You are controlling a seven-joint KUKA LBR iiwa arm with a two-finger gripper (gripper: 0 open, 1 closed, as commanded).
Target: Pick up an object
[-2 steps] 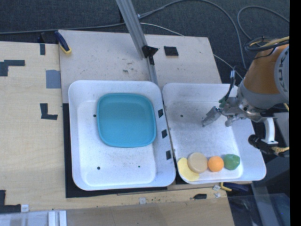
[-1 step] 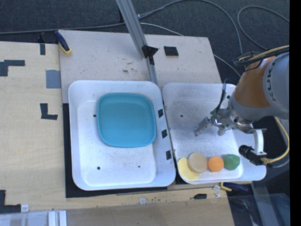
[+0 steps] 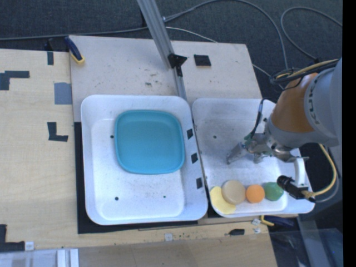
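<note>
The bench (image 3: pixel 33 149) has a pale wooden top with dark tape patches on its left part and a scuffed, lighter board (image 3: pixel 128 65) toward the back. Two shallow white bins sit on it side by side, touching: the left bin (image 3: pixel 92 166) and the right bin (image 3: pixel 222 121). A yellow-and-blue clamp (image 3: pixel 74 50) grips the board's back left corner. A grey metal bar (image 3: pixel 161 32) slants across the board.
</note>
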